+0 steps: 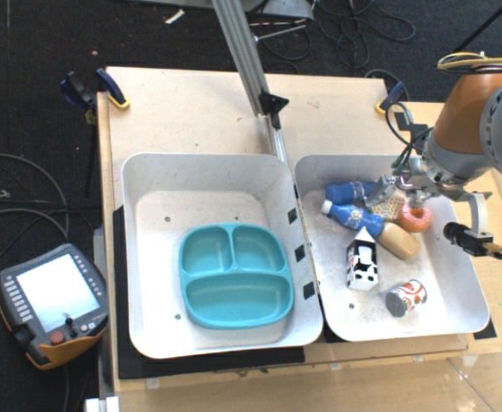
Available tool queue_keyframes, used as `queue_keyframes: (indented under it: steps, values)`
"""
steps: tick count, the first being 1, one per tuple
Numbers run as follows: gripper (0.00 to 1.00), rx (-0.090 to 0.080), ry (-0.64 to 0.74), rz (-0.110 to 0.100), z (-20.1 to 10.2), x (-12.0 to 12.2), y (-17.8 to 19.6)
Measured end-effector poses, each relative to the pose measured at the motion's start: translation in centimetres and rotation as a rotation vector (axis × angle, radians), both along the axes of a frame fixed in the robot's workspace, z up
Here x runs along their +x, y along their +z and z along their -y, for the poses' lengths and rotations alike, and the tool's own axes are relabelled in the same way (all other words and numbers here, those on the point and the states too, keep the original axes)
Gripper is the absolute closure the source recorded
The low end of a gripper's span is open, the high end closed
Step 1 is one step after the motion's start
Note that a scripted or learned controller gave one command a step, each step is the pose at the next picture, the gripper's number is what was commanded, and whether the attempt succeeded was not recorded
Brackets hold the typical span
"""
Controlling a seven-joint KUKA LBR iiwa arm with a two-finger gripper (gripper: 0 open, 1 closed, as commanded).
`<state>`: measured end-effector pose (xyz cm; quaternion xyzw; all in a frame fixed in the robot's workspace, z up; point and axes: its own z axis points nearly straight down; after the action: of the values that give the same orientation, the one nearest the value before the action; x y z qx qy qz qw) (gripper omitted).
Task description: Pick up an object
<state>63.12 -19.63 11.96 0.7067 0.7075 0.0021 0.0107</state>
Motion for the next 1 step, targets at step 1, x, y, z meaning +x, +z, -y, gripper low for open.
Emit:
queue_keyframes:
  steps: [1]
  values:
    - [1.00,0.001,0.000,0.003,-0.05,0.14,1.38]
